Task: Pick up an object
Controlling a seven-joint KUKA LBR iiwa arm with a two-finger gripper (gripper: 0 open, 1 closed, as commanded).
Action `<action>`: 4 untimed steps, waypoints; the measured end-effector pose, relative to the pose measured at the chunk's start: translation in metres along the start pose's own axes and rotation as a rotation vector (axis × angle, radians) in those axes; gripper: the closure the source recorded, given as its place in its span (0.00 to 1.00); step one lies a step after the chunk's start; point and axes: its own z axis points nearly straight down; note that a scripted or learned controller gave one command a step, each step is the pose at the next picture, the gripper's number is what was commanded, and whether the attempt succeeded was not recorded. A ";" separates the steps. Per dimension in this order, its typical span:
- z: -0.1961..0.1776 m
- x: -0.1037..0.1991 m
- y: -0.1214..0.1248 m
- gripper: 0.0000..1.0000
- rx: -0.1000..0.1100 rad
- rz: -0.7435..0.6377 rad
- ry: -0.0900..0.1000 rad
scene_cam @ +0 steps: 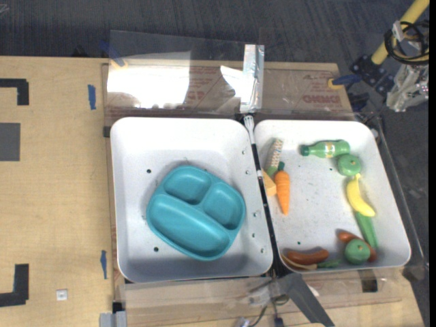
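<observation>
Camera view: two white bins sit side by side on the worktop; the left bin [129, 155] carries a teal divided plate [196, 212] towards its near side; the right bin [381, 182] carries the toy food. A carrot [282, 190] lies near that bin's left wall, just beside a small brush [274, 157]; a green bottle [325, 148] lies along the far edge, with a green apple [349, 165] just beside its cap end; a banana [358, 197] runs down the right side; a sausage [306, 256] rests at the near edge, and another green fruit [357, 251] sits in the near right corner.

The gripper [407, 90] hangs beyond the far right corner of the right bin, well apart from every object and touching none; whether it is released or clenched I cannot tell.

Judging the step as approach, the carrot looks the soundest target; it lies apart from most clutter, though the wall and brush crowd one side; descend centred and across its width.
</observation>
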 end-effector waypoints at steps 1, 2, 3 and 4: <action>-0.009 -0.002 0.001 1.00 0.000 0.000 -0.006; -0.044 -0.016 -0.005 1.00 0.000 -0.293 0.013; -0.057 -0.023 -0.005 1.00 -0.005 -0.643 0.014; -0.037 -0.003 -0.003 1.00 -0.013 -0.969 0.017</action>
